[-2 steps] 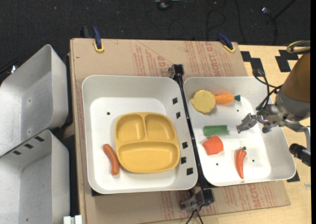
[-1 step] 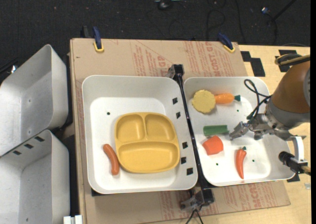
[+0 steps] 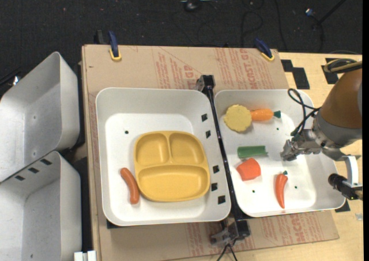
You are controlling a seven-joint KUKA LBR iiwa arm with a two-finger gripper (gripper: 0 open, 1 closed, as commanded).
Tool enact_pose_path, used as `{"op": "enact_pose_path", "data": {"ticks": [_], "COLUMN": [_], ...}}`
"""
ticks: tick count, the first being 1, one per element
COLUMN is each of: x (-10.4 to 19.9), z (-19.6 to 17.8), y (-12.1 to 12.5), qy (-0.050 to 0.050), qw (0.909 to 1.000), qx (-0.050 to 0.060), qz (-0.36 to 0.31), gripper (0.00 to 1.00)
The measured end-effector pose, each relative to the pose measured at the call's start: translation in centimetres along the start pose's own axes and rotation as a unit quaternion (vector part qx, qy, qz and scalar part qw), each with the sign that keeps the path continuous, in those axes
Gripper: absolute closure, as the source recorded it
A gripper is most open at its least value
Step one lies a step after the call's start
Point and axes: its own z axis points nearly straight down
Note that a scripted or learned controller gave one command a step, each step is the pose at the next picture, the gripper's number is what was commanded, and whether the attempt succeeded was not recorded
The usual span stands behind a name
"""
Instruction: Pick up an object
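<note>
I cannot tell the fingers' (image 3: 287, 154) state; green block (image 3: 252, 151) lies just beside them.

Red printed lettering on the flat brown cardboard sheet (image 3: 173, 64) under the two bins, repeated in several places. Upside down or mirrored as seen from the camera, and too small and faint to read with certainty. One patch near the top edge between the bins, around the middle; another toward the upper right corner; a further strip along the lower right edge, below the right-hand bin. Possibly a maker's mark, but letters not legible. No readable labels, numbers or signs elsewhere.
</note>
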Motion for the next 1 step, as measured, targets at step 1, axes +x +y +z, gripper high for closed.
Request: {"op": "enact_pose_path", "data": {"ticks": [1], "x": [-0.48], "z": [-6.19], "y": [0.54], "qy": [-0.001], "qw": [1.0000], "qx": [-0.003], "qz": [-0.002], "gripper": [1.00]}}
